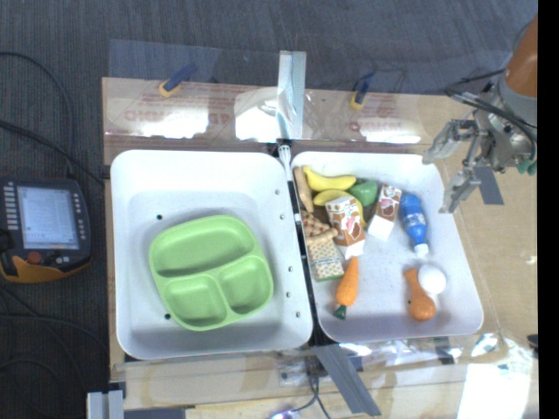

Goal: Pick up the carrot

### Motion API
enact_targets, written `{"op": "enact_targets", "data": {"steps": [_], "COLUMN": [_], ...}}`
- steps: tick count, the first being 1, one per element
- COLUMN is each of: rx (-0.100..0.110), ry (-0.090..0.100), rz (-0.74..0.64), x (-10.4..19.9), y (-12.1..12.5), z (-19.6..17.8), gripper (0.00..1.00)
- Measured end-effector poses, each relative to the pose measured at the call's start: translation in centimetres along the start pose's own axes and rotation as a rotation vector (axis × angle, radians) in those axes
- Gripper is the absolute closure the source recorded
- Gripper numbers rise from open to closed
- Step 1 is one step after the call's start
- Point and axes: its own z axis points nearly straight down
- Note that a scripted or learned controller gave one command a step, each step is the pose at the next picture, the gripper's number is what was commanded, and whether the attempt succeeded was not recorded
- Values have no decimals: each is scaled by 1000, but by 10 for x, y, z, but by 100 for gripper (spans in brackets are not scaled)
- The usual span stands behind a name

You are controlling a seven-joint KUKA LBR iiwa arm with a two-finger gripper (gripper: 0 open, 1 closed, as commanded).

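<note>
Orange: one carrot [348, 284] in the right bin [454, 260], one green tray [210, 273] left.

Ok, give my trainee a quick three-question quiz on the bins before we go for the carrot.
1. True or false: the carrot lies in the left bin on the green tray.
2. Which is nearest the carrot? A) blue bottle B) cracker packet C) bananas
3. Fill in: the gripper hangs over the right bin's ____ corner in the camera view.

Key: 1 false, it lies in the right bin; 2 B; 3 upper right.
</note>
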Motion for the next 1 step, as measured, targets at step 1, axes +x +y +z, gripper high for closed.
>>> {"op": "enact_targets", "data": {"steps": [1], "rx": [-4], "ry": [8], "rz": [-37], "x": [38], "y": [31], "z": [81], "gripper": [0]}}
